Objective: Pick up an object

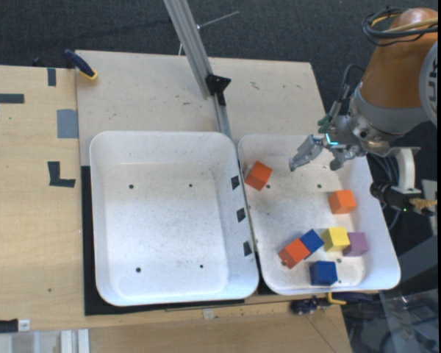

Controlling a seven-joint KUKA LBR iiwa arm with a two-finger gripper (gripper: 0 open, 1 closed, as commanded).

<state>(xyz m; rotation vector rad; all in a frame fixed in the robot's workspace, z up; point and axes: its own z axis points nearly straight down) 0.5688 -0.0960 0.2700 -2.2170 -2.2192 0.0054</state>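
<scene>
Near the top left corner of the right bin (382, 271) lies an orange cube (259, 175), tilted, close to the wall shared with the left bin (162, 219). It sits apart from the other blocks. A second orange cube (342, 201) rests toward the right side of the same bin. Lower down, a cluster gathers near the front: a third orange cube (294, 252) touching a blue cube (312, 240), a yellow cube (337, 237) just beside that, a purple cube (356, 243) against the yellow one, and another blue cube (323, 272) at the front of the group.

The gripper (317, 151) hangs over the upper part of the right bin, to the right of the first orange cube and above the second. Its fingers are spread apart with nothing between them. The arm (397, 72) with its orange band comes in from the right edge.

A metal pole (195, 46) runs at a slant from the top down to the gap between the bins. Both bins sit on a bench (29, 197) of pale wood, which carries dark tape marks (55, 173) at the left
</scene>
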